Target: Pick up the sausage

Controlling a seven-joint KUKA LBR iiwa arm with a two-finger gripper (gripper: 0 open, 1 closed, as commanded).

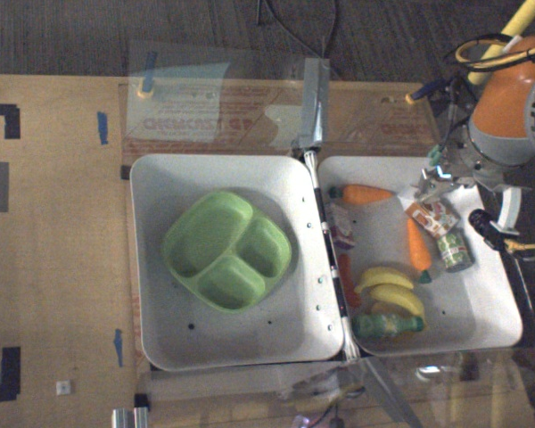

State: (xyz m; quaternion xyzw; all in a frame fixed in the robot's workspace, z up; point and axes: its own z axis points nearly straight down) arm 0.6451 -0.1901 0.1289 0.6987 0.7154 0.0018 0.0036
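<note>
1 reddish sausage [343, 283] lies against the left wall of the right bin [508, 310], its long axis along that wall, just beside 2 bananas [390, 291]. The gripper [435, 178] hangs well to its right, near the bin's far edge; whether it is spread or pressed together cannot be told.

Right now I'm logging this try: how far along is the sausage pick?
Done: nothing yet. What looks like the sausage lies against the left wall of the right bin, beside the bananas. In hand: the tool hangs over that bin's far right corner, apart from the sausage. Left: cross over, grasp, lift.
</note>
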